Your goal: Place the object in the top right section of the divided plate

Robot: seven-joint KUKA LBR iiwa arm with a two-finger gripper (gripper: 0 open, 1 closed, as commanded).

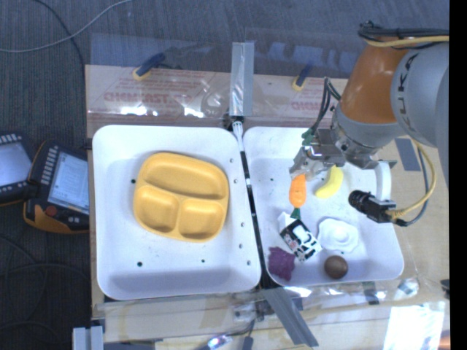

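Step in hand: you are at the pick, in my judgement; nothing sits in the divided plate point(181, 195) yet, and the gripper point(312, 162) hangs low over the right bin point(379, 265).
Which object: the task does not name it; the carrot point(298, 191) lies just below the gripper and the banana point(330, 182) just beside it, so one of those two looks the likeliest target.
Gripper state: you cannot tell from this view whether it is apart or together; the wrist housing covers it, and nothing shows held.
Doing the pick well: come down centred on one item only, since carrot and banana lie close and a stray touch could shove either aside.
Doing the place well: carry across the ridge between the bins, then aim for the plate's top right section, the far part of the long upper compartment; release low so the thing does not roll into the lower compartments.
Plate position: it lies slightly turned in the left bin point(109, 268), so judge the section by its dividers, not the bin walls.
Hidden: the arm point(398, 71) covers the right bin's upper right corner.
Hard to make out: the black-and-white object point(299, 239), the purple lump point(281, 262), the brown ball point(336, 266) and the white item point(338, 235) are too small to identify.
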